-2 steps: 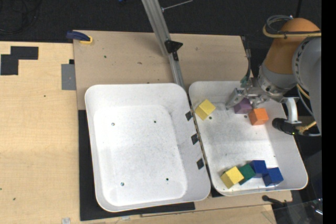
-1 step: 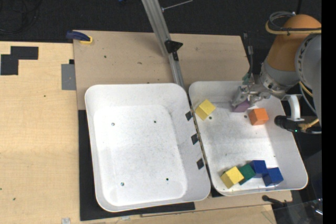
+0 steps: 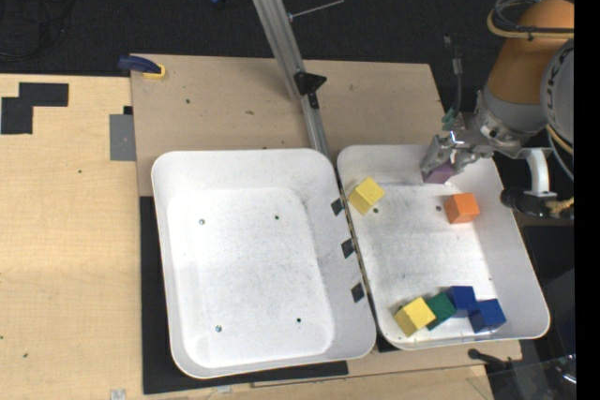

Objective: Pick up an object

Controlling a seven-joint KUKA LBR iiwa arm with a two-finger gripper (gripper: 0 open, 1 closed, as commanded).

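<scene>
My gripper (image 3: 442, 156) hangs over the back edge of the right bin (image 3: 525, 281), reaching in from the right. A small purple block (image 3: 437, 168) sits between its fingertips, and the fingers are shut on it. In the same bin, a yellow block (image 3: 367, 194) lies near the left rim and an orange block (image 3: 460, 207) lies just below and right of the gripper. At the bin's front, a second yellow block (image 3: 413, 315), a green block (image 3: 439, 308) and two blue blocks (image 3: 461, 297) (image 3: 487, 315) are bunched together.
The left bin (image 3: 244, 276) adjoins the right one, with black clips (image 3: 347, 247) along the shared rim. A slanted aluminium bar (image 3: 279, 37) runs from the top down to the bins' back corner. Cables and a white fitting (image 3: 537, 173) sit at the right.
</scene>
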